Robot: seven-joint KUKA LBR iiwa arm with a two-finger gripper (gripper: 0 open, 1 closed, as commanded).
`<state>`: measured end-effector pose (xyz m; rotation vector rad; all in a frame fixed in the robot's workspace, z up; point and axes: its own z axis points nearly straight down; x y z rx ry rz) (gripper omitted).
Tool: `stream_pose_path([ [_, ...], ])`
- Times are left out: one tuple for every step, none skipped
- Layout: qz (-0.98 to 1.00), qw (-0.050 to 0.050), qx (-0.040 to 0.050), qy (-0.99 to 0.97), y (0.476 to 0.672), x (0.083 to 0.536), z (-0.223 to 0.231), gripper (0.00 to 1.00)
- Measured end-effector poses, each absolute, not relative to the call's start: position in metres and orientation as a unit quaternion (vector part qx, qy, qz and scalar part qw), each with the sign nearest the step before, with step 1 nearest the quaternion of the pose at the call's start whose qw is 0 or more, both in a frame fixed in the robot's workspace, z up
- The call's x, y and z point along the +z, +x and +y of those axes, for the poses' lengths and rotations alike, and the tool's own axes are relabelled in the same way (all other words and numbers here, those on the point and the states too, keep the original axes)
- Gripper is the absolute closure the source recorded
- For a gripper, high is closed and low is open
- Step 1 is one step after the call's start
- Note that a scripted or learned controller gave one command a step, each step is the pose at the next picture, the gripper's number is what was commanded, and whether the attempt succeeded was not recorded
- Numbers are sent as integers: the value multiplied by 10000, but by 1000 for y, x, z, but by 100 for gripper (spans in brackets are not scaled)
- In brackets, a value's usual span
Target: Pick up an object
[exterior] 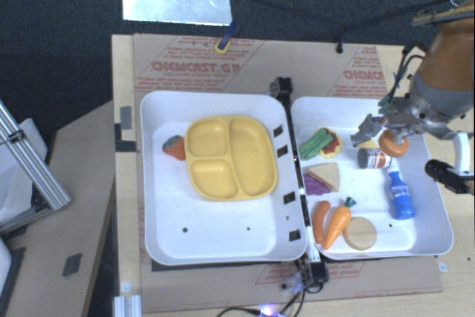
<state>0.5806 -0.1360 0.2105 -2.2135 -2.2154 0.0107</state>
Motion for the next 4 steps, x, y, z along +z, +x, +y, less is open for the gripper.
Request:
stream_pose_path([
  [-7083,-6,-5,-7059,583,218,-136,0],
  [-7074,12,7,-7068,581,174,-141,0],
  [-7085,-64,-42,-7057,586,141,-139,0],
  [-7083,-86,-58,-7059,588,138,-139,0],
])
